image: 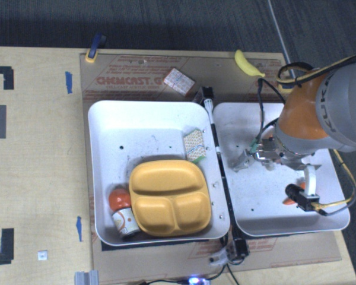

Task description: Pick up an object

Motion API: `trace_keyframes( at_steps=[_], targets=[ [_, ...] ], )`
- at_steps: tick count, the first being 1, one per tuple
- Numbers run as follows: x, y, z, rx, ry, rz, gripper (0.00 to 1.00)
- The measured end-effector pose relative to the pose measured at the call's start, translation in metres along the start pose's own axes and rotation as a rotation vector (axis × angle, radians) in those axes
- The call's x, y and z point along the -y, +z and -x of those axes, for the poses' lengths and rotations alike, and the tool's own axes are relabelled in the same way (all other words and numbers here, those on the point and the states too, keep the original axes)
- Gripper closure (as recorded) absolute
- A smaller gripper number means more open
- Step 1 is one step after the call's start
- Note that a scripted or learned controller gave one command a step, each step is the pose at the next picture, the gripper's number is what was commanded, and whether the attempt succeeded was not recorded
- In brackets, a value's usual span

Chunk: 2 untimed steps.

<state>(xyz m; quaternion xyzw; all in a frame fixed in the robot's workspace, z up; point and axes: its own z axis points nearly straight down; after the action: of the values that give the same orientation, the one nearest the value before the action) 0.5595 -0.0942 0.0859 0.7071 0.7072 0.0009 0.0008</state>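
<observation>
Arm over the right bin, wrist hanging around 3 o'clock of the frame, gripper pointing toward 9 o'clock near that bin's left wall. Can't tell the fingers' state; they're small and blurred against the white floor, and nothing is visibly between them.

Candidate objects all sit in the left bin: big yellow divided tray at 6 o'clock, an orange-and-white ball-like toy tucked against the tray's 9 o'clock side, and a small patterned packet at the bin's 3 o'clock wall.

Risks, as I judge them:
- closing where the gripper is now likely grabs air, nothing seen under it
- yellow tray looks too wide and smooth, probable slip
- toy is wedged between tray and bin wall, fingers may jam
- packet lies flat against the wall, fingers may skid off
- cables on the wrist could snag the divider when crossing.
</observation>
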Motion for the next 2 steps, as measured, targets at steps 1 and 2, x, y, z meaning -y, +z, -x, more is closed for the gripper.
trace_keyframes(
  at_steps=[1, 2],
  targets=[
    [0.017, 0.000, 0.000, 0.000, 0.000, 0.001, 0.00],
    [0.016, -0.011, 0.000, 0.000, 0.000, 0.003, 1.00]
  ],
)
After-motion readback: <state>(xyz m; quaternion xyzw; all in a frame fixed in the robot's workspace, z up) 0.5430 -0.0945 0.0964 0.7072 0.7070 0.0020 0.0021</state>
